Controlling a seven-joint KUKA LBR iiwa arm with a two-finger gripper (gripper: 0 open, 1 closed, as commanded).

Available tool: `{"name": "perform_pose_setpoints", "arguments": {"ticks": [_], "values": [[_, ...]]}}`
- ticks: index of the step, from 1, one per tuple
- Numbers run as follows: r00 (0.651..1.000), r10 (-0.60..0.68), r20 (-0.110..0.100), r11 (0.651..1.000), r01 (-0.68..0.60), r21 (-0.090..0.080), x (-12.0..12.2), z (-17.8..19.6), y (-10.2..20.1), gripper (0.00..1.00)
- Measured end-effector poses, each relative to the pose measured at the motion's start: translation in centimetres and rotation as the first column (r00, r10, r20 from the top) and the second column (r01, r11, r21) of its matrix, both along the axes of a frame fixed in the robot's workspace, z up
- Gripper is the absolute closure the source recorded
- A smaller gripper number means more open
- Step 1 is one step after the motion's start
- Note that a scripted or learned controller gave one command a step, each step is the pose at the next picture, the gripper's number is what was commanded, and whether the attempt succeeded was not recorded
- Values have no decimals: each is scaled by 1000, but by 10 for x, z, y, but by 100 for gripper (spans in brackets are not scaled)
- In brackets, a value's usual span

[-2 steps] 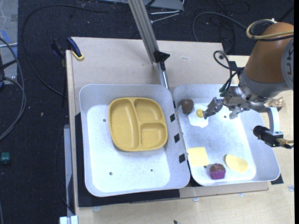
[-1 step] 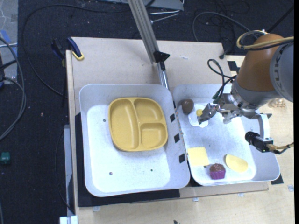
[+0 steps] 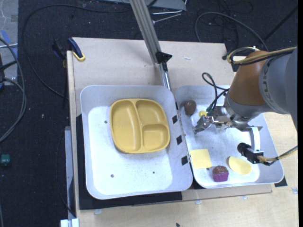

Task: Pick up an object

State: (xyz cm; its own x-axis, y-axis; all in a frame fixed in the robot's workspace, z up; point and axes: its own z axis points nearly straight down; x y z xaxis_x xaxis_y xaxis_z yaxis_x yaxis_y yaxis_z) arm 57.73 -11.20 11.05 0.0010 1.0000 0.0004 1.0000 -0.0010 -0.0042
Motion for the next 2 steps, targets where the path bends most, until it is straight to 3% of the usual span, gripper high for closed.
{"name": "perform_pose_setpoints", "arguments": {"ticks": [1, 2], "values": [[1000, -1, 5, 1000, 1, -1, 1, 14, 0, 100], [1000, 0, 9, 1000, 0, -2, 5, 58, -6, 100]]}}
